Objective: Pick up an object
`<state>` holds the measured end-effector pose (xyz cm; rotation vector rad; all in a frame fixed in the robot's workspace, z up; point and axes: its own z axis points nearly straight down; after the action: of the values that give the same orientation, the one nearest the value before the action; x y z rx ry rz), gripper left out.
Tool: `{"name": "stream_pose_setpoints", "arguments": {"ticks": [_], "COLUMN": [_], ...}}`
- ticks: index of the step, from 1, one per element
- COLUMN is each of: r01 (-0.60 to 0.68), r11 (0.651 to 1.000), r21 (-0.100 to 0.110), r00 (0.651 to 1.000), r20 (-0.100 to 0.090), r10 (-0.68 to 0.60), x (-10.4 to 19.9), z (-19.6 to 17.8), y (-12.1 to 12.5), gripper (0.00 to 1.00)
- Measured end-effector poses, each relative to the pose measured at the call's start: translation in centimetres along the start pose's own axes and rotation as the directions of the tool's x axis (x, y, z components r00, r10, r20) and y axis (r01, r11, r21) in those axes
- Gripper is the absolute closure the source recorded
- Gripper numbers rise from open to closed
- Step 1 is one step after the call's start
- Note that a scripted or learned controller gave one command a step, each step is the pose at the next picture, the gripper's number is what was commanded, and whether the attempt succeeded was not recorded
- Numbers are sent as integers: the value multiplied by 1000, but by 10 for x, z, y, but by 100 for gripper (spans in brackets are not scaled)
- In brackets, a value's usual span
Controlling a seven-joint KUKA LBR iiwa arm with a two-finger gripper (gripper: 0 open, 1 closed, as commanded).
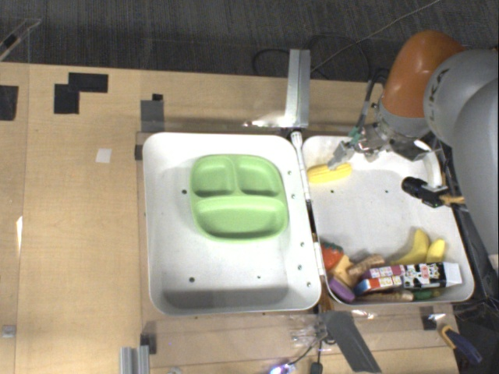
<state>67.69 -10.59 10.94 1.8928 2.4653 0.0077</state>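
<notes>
Nearest the lens: clutter packed along the near rim of the right bin (390, 201), at about 6 o'clock in it. Left to right: green divided tray (236, 195) alone in the left bin (168, 240), then red and purple bits, wooden pieces, a printed carton (409, 275) lying flat, a banana (419, 246) just beyond it. At 11 o'clock in the right bin, a yellow object (329, 173), just beside the dividing wall. End effector (343, 156) directly above it, tips near or touching; spread of the tips too small to tell.

Step in hand, by judgement: closing in on the yellow object, grasp not yet shown. Next move: settle lower, close, lift straight.

Tan wooden surface (70, 232), black tape marks at 10 o'clock; dark carpet and cables beyond.
</notes>
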Motion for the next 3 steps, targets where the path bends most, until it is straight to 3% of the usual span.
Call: {"name": "stream_pose_setpoints", "arguments": {"ticks": [1, 2, 3], "r01": [4, 7, 102], "r11": [1000, 1000, 995], "r21": [-15, -2, 10], "r00": [1000, 1000, 995], "r20": [10, -2, -20], "r10": [-3, -7, -102], "x": [-3, 3, 2], "z": [-14, -12, 17], "y": [3, 2, -74], "gripper": [100, 0, 0]}}
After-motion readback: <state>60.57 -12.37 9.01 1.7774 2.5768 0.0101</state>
